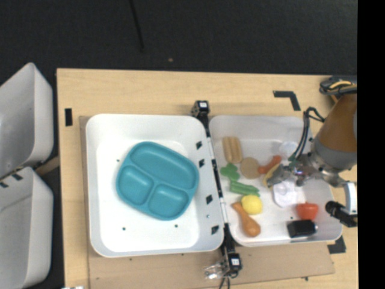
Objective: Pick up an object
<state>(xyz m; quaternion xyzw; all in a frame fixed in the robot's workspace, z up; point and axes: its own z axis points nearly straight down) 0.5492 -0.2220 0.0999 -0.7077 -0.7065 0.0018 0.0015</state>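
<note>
The right bin [264, 125] holds several small items: a tan bread roll [231, 149], a round tan disc [249, 167], green pieces [243, 188], a yellow lemon [252, 205], an orange drumstick shape [248, 223], a white crumpled piece [285, 194], a red piece [307, 210] and a black block [301, 227]. My gripper [284, 174] reaches in from the right, low over the middle of this bin. It sits just above the white piece and beside a small orange-red item [269, 165].
In the left bin [99, 221] lies a teal divided plate [157, 179]. Black clips [200, 108] mark the seam between the bins. The arm's grey wrist and orange band [338, 131] cover the right bin's far right side. White padded blocks [21, 119] stand off the bench at left.
</note>
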